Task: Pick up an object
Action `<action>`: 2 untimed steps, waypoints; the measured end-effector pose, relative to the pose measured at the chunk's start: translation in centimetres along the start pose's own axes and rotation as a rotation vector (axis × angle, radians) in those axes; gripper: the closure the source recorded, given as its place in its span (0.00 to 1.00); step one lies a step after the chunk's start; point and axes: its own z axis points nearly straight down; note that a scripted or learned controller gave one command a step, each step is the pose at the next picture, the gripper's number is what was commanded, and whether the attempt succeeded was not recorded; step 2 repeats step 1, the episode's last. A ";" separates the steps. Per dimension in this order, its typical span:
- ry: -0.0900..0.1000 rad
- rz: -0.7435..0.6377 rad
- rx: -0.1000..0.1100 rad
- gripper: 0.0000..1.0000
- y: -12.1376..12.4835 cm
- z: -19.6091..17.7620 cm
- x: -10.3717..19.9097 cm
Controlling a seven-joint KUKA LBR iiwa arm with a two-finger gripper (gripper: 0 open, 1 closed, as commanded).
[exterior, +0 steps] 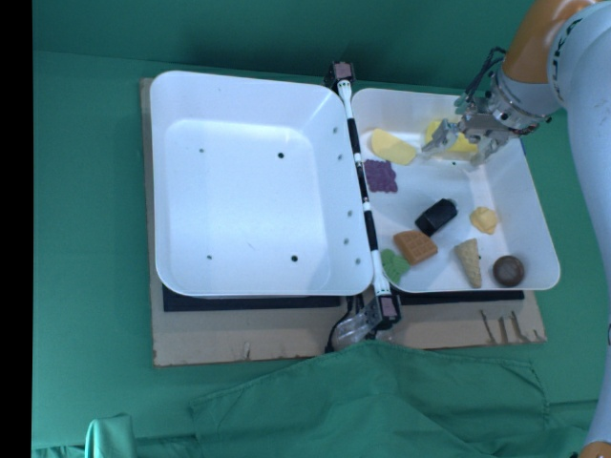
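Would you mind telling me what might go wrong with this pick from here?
The gripper hovers over a yellow object close to the right bin's far wall, so a finger might strike the wall. The yellow wedge lies close by and might get nudged. The yellow object looks rounded and might slip.

You have two bins side by side on the counter (95, 208). In the right bin (535, 218), grapes (380, 175) lie at left, a cone (469, 260) and ball (508, 271) in front, the gripper (462, 148) over the back.
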 end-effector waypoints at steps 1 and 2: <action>0.001 0.008 -0.001 0.00 -9.5 -3.3 2.6; 0.001 0.008 -0.001 0.00 -9.5 -3.3 2.6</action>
